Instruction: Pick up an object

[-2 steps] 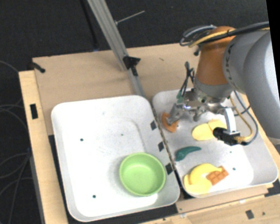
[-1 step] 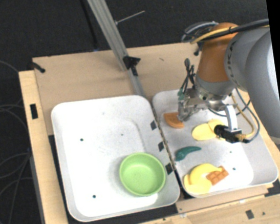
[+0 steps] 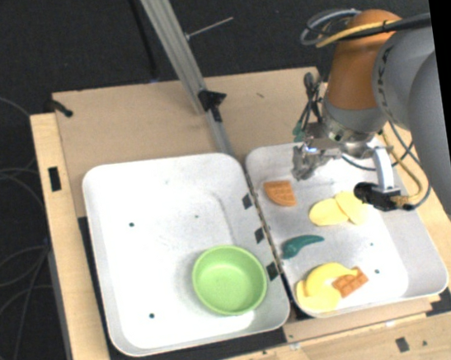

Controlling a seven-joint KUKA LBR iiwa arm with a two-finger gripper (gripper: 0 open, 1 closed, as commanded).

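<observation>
The right bin holds an orange wedge-shaped piece near its left wall and a pale yellow piece in the middle. A teal curved piece lies by the divider, and a yellow piece with a small orange block on it sits at the front. My gripper hangs over the bin's back left part, just right of and above the orange wedge. Nothing shows between its fingers.
A green bowl sits in the front right corner of the left bin. A grey metal pole slants up from between the bins at the back. Cables loop beside the arm's wrist at the right.
</observation>
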